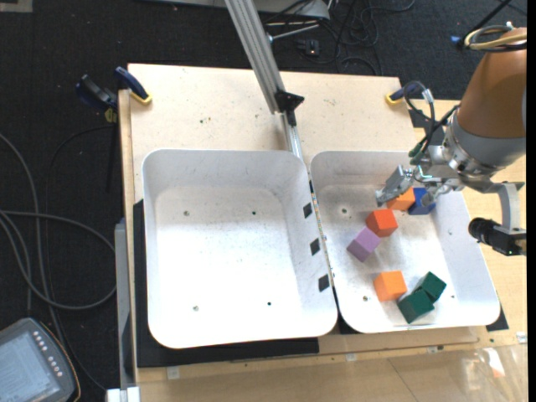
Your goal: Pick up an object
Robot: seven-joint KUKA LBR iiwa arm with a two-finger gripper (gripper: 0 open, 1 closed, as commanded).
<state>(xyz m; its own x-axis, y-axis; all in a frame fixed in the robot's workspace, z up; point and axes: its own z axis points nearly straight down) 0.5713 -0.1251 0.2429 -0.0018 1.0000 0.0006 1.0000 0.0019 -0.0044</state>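
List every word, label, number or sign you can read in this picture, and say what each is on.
No readable text.
Black marks on the divider between the bins: blank, no letters.
Screen of the grey device at bottom left: too small and blurred to read.
The blocks, such as the purple block, carry no print.

in the right white bin (469, 249): orange-red cube (383, 221), lilac block (363, 244), orange cube (389, 285), two touching dark green blocks (422, 296).
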